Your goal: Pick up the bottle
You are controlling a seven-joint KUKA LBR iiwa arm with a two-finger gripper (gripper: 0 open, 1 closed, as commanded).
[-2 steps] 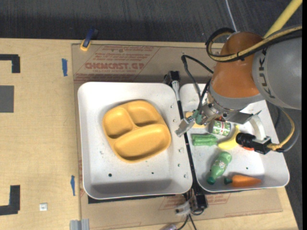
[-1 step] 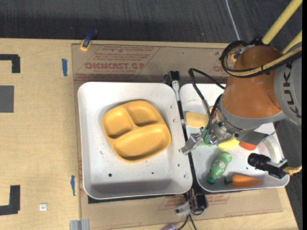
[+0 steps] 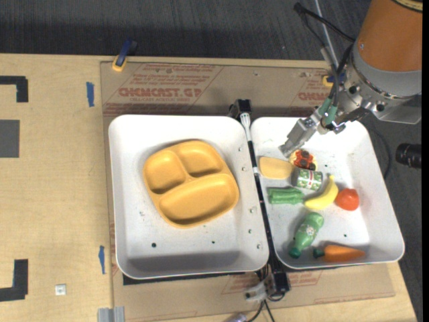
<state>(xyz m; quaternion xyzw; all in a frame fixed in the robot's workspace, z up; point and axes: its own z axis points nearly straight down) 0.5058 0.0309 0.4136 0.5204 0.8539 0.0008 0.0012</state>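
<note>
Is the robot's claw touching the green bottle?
Apart. The camera view shows the gripper up near the bin's top, with a can and banana lying between it and the green bottle.

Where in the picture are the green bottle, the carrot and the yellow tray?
green bottle (image 3: 308, 232), camera view, on its label.
carrot (image 3: 343, 252), camera view, mid-body.
yellow tray (image 3: 191, 181), camera view, on its centre divider.

Lab: robot arm (image 3: 395, 39), taped bench (image 3: 53, 180)

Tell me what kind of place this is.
Probably a robotics lab test bench, not a kitchen: two white bins on a cardboard-covered table, toy food such as a banana and a green bottle, and a robot arm reaching in.
</note>
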